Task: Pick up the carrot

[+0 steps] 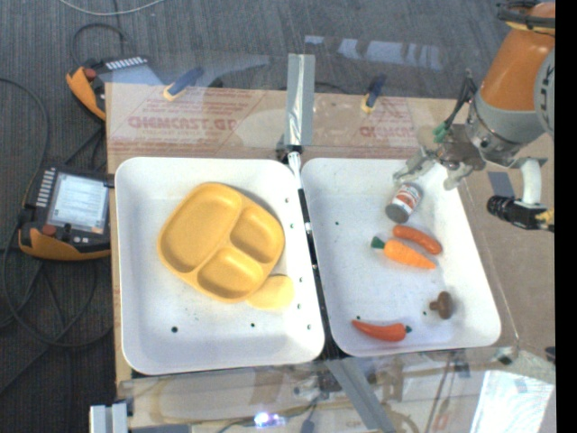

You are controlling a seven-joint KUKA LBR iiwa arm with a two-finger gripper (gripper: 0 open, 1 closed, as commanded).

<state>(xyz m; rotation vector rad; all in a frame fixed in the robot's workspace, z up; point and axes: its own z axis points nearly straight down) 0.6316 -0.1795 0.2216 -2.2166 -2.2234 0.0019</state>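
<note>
So approach step: fingers (435, 162) spread wide, holding nothing, must drop to carrot (407, 253) just below them.

I see the carrot (409, 253) as a short, tapered orange plastic-looking vegetable with a small dark green stub at its thick end. It lies flat on the white floor of the right-hand bin, in the upper middle of that bin's floor. Its green end points toward the divider between the two bins, and its narrow tip points toward the bin's right wall, tilted slightly downward in my view. I read its surface as smooth and evenly coloured, a lighter orange than the neighbouring piece. Its upper edge runs just beside, possibly touching, a reddish-orange sausage-shaped piece (417, 239) lying nearly parallel above it
</note>
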